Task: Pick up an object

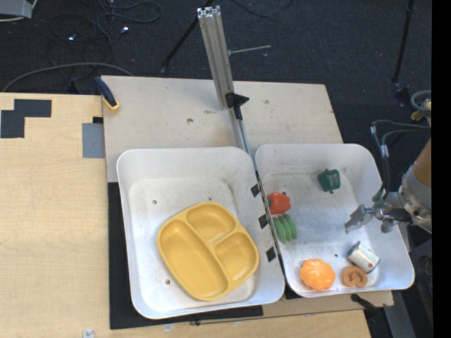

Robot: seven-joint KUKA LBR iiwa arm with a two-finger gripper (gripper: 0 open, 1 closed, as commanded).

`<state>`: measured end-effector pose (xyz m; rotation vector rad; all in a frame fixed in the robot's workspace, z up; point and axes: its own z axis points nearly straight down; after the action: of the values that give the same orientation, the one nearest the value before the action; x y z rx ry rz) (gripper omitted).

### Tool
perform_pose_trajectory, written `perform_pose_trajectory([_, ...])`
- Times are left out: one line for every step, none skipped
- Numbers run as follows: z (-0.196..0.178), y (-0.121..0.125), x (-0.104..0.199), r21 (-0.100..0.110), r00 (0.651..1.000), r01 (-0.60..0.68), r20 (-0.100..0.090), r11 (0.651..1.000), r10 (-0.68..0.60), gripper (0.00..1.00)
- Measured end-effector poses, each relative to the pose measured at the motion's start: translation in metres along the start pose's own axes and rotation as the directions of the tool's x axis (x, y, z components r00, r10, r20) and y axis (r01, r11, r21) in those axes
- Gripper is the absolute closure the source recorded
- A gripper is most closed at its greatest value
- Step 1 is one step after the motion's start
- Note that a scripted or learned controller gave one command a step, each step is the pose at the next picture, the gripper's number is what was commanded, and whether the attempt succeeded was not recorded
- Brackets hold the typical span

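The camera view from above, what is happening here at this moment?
A robot arm reaches in from the right, and its gripper hangs over the right bin with nothing between its fingers. That bin holds a green pepper, a red and a green toy, an orange, a small cup and a brown ring. A yellow divided plate lies in the left bin.

No text, label, brand or number can be read on anything here

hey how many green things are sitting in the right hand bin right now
2. A dark green pepper-like toy lies toward the right bin's far side. A lighter green ribbed piece lies by the bin's left wall, just below a red-orange toy. Nothing looks hidden.
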<state>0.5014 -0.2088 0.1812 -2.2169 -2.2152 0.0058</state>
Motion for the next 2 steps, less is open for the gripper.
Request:
perform_pose_trajectory([0.044,0.000,-0.001,-0.001,1.000,0.001,0.000,1.000,-0.001,0.00])
perform_pose_trajectory([0.032,0.001,-0.003,-0.004,1.000,-0.003,0.001,1.000,0.003,1.00])
